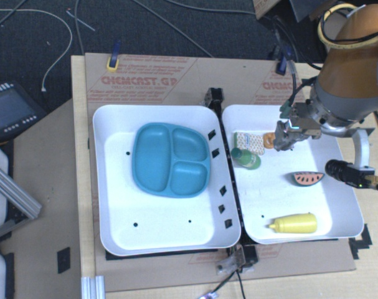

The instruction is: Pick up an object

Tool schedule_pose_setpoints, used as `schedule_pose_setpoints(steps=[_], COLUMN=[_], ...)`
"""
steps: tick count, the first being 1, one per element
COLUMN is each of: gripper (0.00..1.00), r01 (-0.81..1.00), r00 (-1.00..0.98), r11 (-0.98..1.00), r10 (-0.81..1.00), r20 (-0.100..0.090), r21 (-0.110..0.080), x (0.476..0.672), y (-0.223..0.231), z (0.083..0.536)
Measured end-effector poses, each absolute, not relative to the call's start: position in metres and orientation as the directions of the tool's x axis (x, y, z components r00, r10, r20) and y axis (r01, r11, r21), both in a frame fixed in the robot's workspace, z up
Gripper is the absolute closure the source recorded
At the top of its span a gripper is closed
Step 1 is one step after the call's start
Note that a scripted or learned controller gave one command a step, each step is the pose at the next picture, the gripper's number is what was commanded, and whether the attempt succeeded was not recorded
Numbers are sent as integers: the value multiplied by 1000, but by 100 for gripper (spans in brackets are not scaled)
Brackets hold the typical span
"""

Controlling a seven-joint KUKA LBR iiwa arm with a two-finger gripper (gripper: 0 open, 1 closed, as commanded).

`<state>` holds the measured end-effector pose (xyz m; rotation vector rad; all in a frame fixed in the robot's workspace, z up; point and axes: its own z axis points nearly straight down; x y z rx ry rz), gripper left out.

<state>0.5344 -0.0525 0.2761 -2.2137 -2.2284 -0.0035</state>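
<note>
Centrally in the right bin, a green bottle and a patterned packet are lying beneath the gripper, its opening impossible to tell; a watermelon slice and yellow bottle are sitting lower right, a blue divided plate occupying the left bin.

Arm cut by right edge; orange item half hidden behind wrist.
</note>
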Motion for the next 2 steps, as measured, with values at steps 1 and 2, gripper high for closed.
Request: schedule_pose_setpoints(steps=[1,2], gripper=[100,100], r01=[1000,1000], r00=[-6,-5], r11=[6,5], r10=[1000,1000], r20=[2,2], r21=[-4,-4], x=[545,546], y=[0,44], z=[256,245])
